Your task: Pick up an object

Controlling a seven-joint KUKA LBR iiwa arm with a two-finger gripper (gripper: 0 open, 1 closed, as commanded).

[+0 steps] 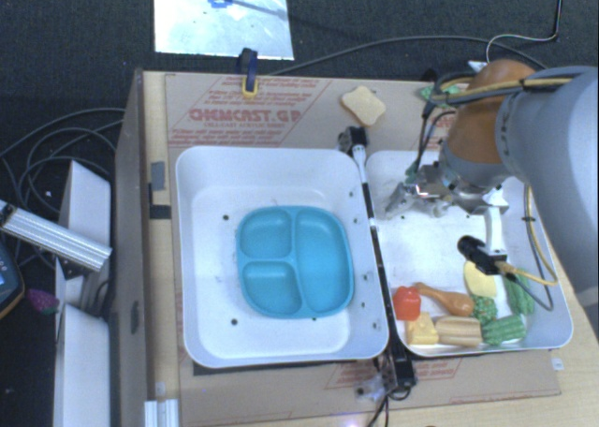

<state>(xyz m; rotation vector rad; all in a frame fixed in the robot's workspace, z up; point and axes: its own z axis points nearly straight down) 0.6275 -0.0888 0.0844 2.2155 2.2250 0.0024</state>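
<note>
Bench (154, 257): from my end I see a brown board with red print on it, dark carpet beyond, and cables trailing off its left edge.
Left bin (201, 191): white and shallow. A blue divided plate (295, 261) lies flat at its middle.
Right bin (421, 247): white, touching the left bin along their shared edge. Its middle is bare floor.
Task things: a cluster of toy food lies along the right bin's near edge, well apart from the gripper.
Red piece (406, 303): at the near left corner of the right bin, beside the shared edge.
Orange piece (447, 299): long, lying just right of the red piece.
Yellow wedge (424, 330): against the near edge, below the red piece.
Beige roll (459, 330): lying along the near edge, touching the yellow wedge.
Green pieces (505, 327): at the near right corner, just beside the beige roll.
Pale yellow piece (479, 280): just above the green pieces.
Arm (552, 144): grey, with an orange band, reaching in over the right bin's far right corner.
Gripper (418, 198): over the far left part of the right bin. I see nothing held in it, and I cannot tell how wide it stands.
Beige sponge (363, 105): on the board beyond the bins' far edges.
Blue and yellow clamp (248, 72): on the bench's far edge.
</note>
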